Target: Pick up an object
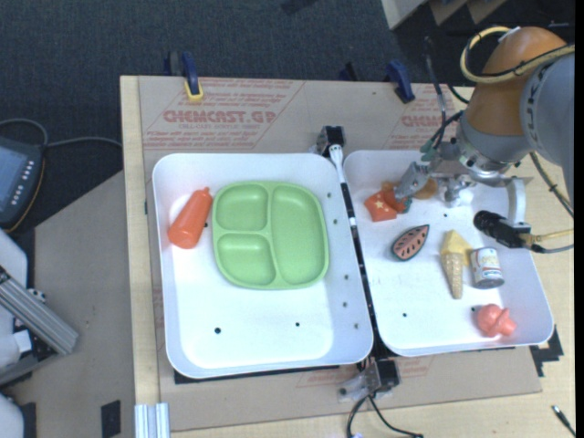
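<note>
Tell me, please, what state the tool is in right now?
Tool: low in the right bin, beside the orange block; open or shut cannot be told.

camera view — fixed overhead, slanted down | mid-distance | both bins (173, 245) in frame — arm (511, 89) from right

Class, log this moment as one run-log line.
end effector: over right bin, beside orange block | nothing visibly held | green plate: left bin
</note>
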`<state>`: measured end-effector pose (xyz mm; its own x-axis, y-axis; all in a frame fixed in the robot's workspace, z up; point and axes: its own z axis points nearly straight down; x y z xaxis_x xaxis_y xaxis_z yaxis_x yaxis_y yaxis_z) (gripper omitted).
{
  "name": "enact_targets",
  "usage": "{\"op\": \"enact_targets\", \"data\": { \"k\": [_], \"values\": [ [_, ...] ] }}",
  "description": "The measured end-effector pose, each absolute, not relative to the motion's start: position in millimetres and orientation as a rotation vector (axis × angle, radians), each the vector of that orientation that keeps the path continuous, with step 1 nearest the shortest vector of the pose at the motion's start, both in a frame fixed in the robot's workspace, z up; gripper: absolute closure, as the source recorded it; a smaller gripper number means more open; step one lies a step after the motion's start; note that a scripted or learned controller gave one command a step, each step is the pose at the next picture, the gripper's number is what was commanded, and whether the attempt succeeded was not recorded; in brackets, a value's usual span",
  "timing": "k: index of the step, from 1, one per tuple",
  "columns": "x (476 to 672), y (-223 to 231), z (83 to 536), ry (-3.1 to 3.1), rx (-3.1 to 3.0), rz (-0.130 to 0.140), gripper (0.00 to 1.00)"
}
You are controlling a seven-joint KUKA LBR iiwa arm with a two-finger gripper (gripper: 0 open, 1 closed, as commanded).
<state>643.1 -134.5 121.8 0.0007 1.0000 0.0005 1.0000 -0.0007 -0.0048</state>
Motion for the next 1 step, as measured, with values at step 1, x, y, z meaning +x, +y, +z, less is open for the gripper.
{"op": "enact_targets", "data": {
  "k": [1],
  "values": [
    [643.0,-134.1,83.3,-2.219,-2.221,0.002,0.00]
  ]
}}
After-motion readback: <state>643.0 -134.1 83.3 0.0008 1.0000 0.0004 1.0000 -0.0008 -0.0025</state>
